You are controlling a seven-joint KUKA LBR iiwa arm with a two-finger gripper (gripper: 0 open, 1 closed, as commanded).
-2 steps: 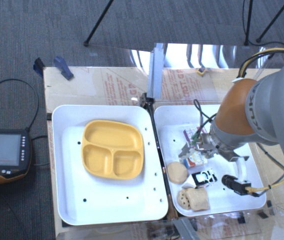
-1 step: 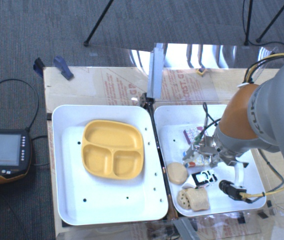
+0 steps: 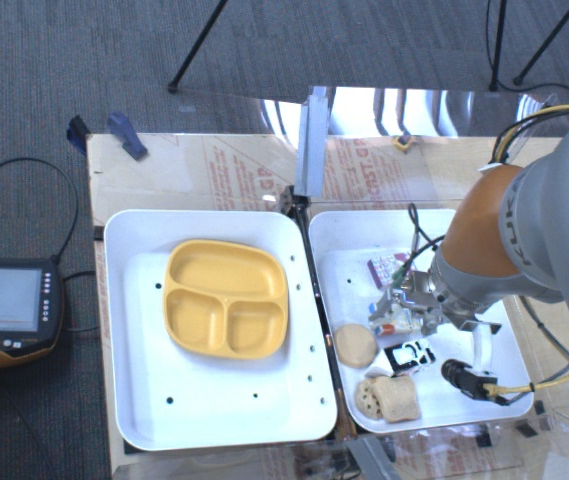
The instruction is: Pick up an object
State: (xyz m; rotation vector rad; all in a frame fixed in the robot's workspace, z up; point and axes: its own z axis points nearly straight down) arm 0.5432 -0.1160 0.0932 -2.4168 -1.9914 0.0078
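The right bin (image 3: 484, 393) holds several small items. A round tan bun (image 3: 355, 345) lies at its left side. In the front corner, a toast slice (image 3: 400, 398) rests beside a round cracker (image 3: 367, 399). A pink and purple packet (image 3: 385, 266) sits further back, and a black and white item (image 3: 410, 355) lies near the middle. My gripper (image 3: 400, 310) is low inside this bin, between the packet and the black and white item and just right of the bun. A small red and blue thing (image 3: 384, 325) shows at its tip; I cannot tell whether it is held.
The left bin (image 3: 134, 368) holds a yellow divided plate (image 3: 228, 298). A metal post (image 3: 311, 143) rises behind the divider between the bins. A control pendant (image 3: 9, 303) lies on the floor at far left. The arm's cables (image 3: 484, 380) hang over the right bin's front right.
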